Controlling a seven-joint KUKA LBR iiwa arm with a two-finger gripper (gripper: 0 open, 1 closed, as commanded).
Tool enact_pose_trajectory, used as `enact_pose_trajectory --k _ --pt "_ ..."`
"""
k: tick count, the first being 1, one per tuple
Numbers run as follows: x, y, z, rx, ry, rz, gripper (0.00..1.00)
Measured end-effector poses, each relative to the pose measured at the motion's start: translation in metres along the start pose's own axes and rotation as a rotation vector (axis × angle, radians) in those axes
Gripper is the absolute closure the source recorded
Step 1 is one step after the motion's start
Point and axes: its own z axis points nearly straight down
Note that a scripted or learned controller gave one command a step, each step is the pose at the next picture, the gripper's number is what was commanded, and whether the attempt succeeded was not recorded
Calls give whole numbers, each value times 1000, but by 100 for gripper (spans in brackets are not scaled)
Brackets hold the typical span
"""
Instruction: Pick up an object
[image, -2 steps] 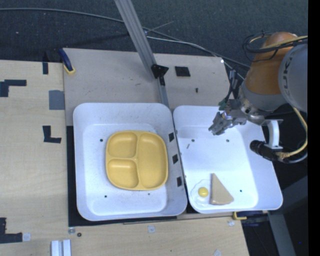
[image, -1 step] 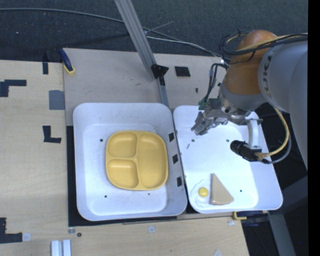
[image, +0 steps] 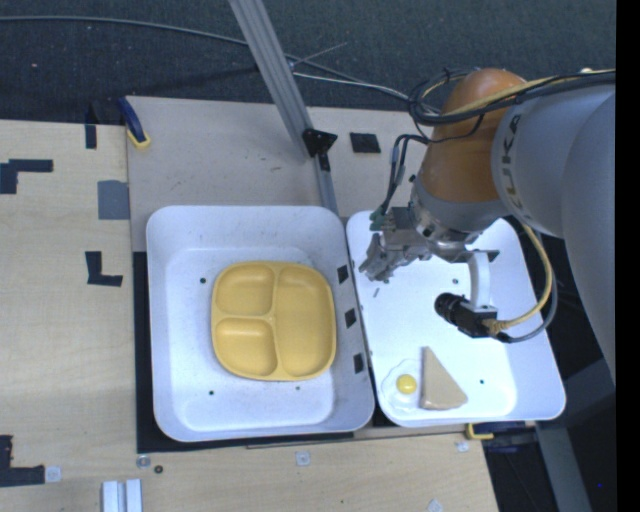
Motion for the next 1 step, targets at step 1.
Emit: enact_pose_trajectory --k 1 --pt "60 -17 4 1 0 -3 100"
